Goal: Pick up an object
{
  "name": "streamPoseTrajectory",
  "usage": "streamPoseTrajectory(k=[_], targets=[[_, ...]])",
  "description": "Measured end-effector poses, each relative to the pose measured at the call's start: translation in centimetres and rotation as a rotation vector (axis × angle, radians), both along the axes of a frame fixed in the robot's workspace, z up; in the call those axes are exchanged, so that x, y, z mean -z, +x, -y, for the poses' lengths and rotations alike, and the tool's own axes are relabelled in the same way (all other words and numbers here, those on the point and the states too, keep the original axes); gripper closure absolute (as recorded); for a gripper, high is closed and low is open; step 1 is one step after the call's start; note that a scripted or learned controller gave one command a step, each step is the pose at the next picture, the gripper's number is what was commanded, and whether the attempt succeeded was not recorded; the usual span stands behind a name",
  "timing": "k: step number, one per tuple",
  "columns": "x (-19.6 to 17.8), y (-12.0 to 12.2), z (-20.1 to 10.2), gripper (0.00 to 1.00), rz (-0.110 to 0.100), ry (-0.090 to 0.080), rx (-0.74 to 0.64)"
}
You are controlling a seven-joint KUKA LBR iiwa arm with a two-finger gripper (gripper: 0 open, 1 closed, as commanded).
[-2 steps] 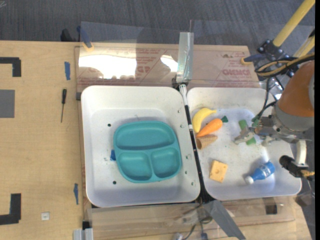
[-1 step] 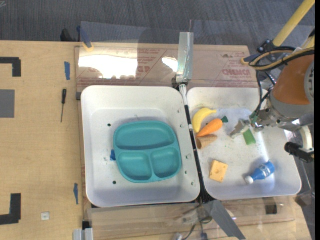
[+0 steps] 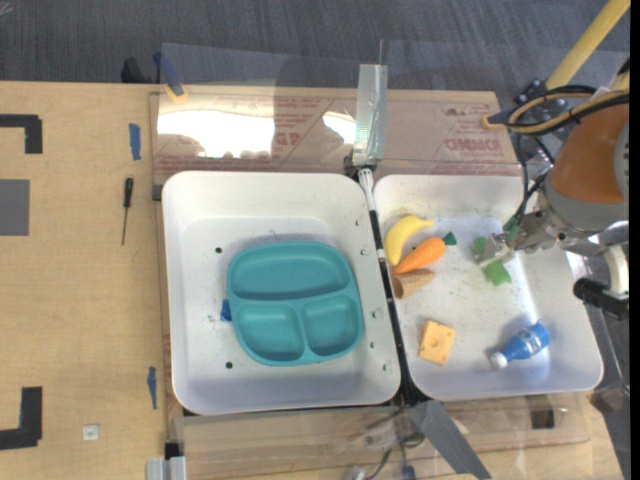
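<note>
Setting: a pale wood counter (image 3: 70,298) on grey carpet carries two shallow white bins side by side, with a clear panel behind them, probably a guard that keeps things from going off the back.
Left bin (image 3: 190,218): holds a teal divided plate (image 3: 295,303), lying flat and near the middle.
Divider: a metal strip runs between the bins, so each side keeps its own contents.
Right bin (image 3: 560,368): the loose pieces lie here, within the arm's reach from the right.
Near the divider: a yellow banana (image 3: 403,234), an orange carrot (image 3: 420,255) touching it, and a brown block (image 3: 410,284) just below them.
Front of the bin: a yellow cheese wedge (image 3: 437,341) lies alone, and a blue bottle (image 3: 522,345) rests on its side further right.
Likely target: small green pieces (image 3: 497,273) lie at the back right, just under the tool.
Pincer (image 3: 512,240): lowered over the green pieces; whether it is spread or pressed together I cannot tell, and nothing is seen between its tips.
Stage: judged as the reach for a pick, nothing lifted yet.
</note>
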State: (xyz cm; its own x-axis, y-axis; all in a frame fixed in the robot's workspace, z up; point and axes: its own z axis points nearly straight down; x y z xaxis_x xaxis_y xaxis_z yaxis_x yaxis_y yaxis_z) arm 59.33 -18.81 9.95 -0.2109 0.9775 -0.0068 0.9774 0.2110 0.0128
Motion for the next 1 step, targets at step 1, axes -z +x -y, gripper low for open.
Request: streamPoseTrajectory(k=[1], targets=[[-10.06, 2.23, -10.69, 1.0, -0.003, 0.008, 0.126]])
